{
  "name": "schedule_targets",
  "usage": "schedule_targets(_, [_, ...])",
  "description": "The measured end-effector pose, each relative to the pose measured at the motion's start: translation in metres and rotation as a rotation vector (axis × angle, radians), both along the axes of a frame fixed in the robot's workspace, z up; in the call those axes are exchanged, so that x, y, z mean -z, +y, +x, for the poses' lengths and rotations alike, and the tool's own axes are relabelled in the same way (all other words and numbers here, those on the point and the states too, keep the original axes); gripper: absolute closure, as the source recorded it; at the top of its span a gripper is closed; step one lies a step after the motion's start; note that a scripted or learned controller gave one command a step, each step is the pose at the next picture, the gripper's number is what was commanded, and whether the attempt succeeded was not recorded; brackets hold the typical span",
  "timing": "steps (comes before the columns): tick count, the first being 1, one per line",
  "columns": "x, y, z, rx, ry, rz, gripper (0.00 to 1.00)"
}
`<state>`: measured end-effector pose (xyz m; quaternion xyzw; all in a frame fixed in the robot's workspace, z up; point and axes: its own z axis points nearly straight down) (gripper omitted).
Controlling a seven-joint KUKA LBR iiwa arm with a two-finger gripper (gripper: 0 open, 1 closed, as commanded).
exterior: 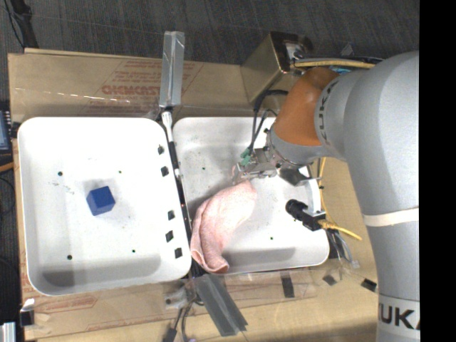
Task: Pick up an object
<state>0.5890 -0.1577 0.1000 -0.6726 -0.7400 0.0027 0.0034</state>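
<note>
Claw (249, 164) at the upper end of a crumpled pink fabric cloth (221, 223)

The claw sits low in the right-hand shallow white bin (214, 130), near the bin's middle. It hangs from the grey arm (385, 155), which reaches in from three o'clock, with its orange band (303, 112) just above the wrist. From this angle I cannot tell whether the claw is spread or pressed together. The cloth stretches away from the claw toward seven o'clock. Its upper end is touching or nearly touching the claw, and its lower end is bunched against the bin's seven-o'clock corner. Well apart, toward nine o'clock, a small blue cube (101, 199) rests on the floor of the left-hand shallow white bin (85, 148), a little left of that bin's centre.
</note>
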Motion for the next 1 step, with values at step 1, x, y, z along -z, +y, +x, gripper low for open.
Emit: schedule_targets(1, [-0.0956, 0.0498, -0.0005, -0.069, -0.006, 0.000, 1.00])
